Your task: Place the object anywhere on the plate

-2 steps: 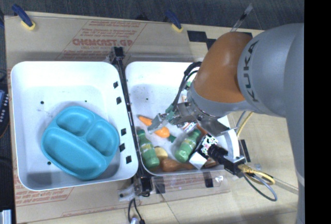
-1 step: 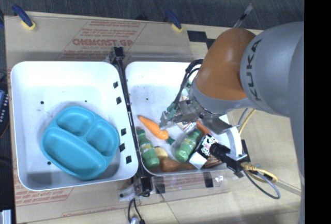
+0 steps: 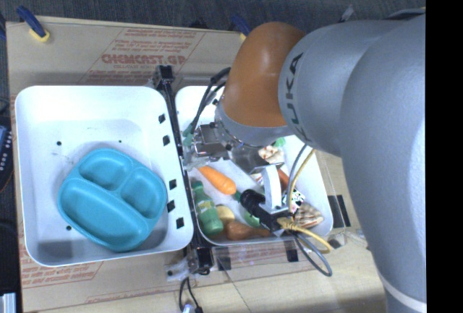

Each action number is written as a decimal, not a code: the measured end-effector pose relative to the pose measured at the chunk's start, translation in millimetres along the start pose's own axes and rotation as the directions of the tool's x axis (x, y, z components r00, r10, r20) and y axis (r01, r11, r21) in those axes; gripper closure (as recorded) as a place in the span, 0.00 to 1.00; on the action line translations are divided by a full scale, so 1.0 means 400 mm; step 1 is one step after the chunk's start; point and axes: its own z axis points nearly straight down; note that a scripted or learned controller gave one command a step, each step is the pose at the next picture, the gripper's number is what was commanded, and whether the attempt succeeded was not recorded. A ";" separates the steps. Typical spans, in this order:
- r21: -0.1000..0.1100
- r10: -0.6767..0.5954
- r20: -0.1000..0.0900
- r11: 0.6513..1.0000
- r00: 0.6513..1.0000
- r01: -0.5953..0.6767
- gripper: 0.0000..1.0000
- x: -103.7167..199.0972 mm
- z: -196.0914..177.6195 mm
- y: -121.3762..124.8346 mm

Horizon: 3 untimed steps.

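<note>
Grey arm [image 3: 347,87] over right bin [image 3: 318,192] of toys, gripper [image 3: 217,145] state unclear, blue plate [image 3: 112,196] in left bin [image 3: 43,116]

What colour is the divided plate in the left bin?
Light blue; the plate is seen clearly in the camera view.

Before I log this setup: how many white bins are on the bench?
2: the left bin holds the blue plate; the right bin, beside it, holds toy food under the arm.

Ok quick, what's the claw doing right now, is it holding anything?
Claw: cannot be told. It is down in the right bin among the toy food, with the arm covering it from above. The blue plate sits in the left bin.
</note>
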 end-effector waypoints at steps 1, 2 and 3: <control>0.005 -0.010 0.000 1.000 1.000 0.010 1.00 0.000 -0.024 0.001; 0.000 -0.018 -0.003 1.000 1.000 0.018 1.00 0.241 -0.083 0.088; 0.002 -0.013 -0.001 1.000 1.000 0.013 0.00 0.233 -0.081 0.087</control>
